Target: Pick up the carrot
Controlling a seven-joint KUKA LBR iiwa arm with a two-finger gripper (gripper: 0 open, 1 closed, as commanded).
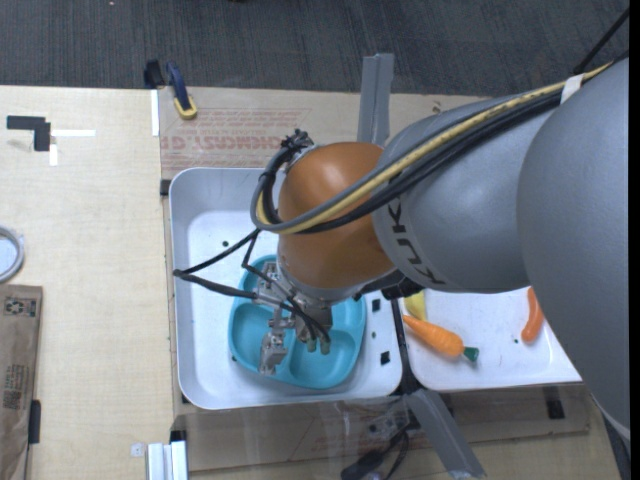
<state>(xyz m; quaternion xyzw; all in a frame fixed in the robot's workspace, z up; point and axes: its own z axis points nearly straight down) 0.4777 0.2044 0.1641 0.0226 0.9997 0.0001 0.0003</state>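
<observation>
The gripper sits low in the left bin, lower centre of frame, over a blue dish; how far apart it is set cannot be told. The carrot lies in the right bin, lower right, well apart from the gripper.

A pale wooden bench fills the lower view. Beyond its far edge lies dark grey carpeted floor. On the bench's far left sits a black L-shaped mark; nearer, at the left edge, what may be a tape roll.
</observation>
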